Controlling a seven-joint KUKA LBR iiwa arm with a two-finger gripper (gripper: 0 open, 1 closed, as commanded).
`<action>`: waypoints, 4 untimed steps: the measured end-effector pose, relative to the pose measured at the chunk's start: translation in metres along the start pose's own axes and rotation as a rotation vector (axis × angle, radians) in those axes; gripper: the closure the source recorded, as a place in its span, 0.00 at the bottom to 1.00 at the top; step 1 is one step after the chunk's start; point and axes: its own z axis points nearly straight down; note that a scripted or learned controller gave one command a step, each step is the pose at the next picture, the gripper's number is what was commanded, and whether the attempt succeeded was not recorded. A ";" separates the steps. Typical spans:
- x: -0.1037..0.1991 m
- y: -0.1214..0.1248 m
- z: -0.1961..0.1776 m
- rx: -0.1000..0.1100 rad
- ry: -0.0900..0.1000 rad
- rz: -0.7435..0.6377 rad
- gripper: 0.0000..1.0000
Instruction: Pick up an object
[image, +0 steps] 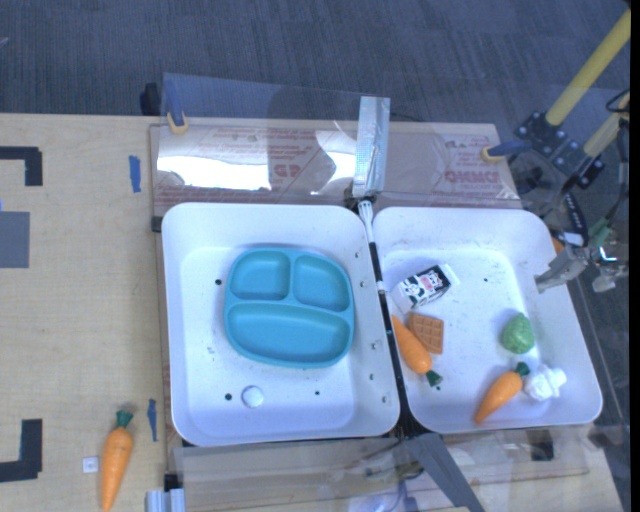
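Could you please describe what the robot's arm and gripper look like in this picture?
Little of the arm is in frame. At the right edge, over the right bin, sits the gripper: pale grey metal parts with a small orange spot beside them and a touch of green. Dark cables run up from it to a black bracket, which carries a slanted yellow rod.

Bright, even overhead light, soft faint shadows, glare on the clear panel (260, 160) behind the bins, slightly soft focus.
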 end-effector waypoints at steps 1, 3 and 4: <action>0.078 0.009 0.162 0.001 0.001 0.037 0.00; 0.103 0.097 0.178 -0.023 -0.003 0.079 0.00; 0.115 0.138 0.083 -0.012 -0.002 -0.029 0.00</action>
